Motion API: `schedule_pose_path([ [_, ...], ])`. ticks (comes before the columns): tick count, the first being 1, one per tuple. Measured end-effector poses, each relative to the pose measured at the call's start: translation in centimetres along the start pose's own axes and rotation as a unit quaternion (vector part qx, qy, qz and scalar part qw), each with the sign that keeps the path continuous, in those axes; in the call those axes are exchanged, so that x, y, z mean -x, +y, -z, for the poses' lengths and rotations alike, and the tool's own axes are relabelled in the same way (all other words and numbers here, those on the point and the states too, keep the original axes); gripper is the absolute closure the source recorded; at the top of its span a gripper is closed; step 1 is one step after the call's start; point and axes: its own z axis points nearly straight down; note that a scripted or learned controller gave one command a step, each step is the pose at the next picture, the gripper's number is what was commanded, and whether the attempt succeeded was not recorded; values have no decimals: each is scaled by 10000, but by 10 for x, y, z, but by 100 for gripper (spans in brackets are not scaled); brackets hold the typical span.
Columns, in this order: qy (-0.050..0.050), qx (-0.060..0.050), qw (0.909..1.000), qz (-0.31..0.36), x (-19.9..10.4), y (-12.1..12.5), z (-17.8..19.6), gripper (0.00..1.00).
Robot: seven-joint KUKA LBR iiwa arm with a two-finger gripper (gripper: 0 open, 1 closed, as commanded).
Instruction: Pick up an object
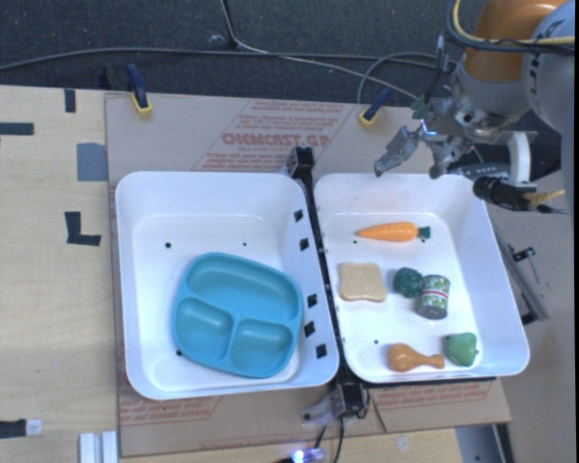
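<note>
My gripper (417,157) hangs open above the far rim of the right bin (482,210), with nothing between its fingers. Below it in that bin lies an orange carrot (391,231). Nearer the front sit a slice of toast (361,282), a dark green broccoli piece (407,281), a small tin can (433,295), a chicken drumstick (412,358) and a green pepper (461,348).
The left bin (145,210) holds a blue divided plate (235,313). A black clip strip (312,258) runs between the two bins. Cables cross the dark backdrop behind the bench, and clamps (138,95) hold the cardboard sheet.
</note>
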Motion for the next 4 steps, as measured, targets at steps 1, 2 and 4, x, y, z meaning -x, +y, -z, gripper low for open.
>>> schedule_pose_path([
  [1, -7, 67, 10000, 12, 0, 2, 9, 0],
  [2, -12, 58, 10000, 15, -10, 4, -46, 0],
  [4, -14, 59, 10000, 18, -18, -7, -166, 0],
])
